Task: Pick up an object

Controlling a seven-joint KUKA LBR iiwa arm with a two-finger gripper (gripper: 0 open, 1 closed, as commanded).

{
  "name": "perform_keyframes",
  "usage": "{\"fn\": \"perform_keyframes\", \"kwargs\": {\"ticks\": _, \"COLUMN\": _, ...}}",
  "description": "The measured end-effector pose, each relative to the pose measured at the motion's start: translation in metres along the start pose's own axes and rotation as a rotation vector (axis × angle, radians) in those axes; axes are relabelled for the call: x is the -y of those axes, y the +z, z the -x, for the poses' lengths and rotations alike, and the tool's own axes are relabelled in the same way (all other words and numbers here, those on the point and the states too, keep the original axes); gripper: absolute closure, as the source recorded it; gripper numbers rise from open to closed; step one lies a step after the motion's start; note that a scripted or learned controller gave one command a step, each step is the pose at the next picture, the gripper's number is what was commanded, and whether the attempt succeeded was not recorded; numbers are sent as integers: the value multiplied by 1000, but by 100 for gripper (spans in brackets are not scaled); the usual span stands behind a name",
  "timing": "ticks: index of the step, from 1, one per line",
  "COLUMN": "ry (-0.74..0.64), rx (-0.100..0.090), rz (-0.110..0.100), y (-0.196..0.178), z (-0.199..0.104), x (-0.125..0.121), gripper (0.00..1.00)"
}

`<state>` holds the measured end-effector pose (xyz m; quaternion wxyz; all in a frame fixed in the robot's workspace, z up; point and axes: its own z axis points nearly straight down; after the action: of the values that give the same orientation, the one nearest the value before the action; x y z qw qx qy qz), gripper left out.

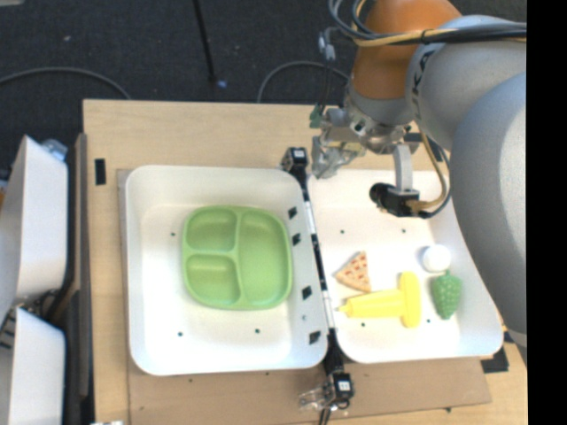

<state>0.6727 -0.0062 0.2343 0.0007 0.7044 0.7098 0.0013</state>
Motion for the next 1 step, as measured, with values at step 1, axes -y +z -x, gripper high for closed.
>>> {"fn": "perform_keyframes", "kwargs": {"ticks": 1, "ry": 1, "rx": 0, "rz": 0, "y": -12, "z": -53, "x": 2, "gripper": 100}}
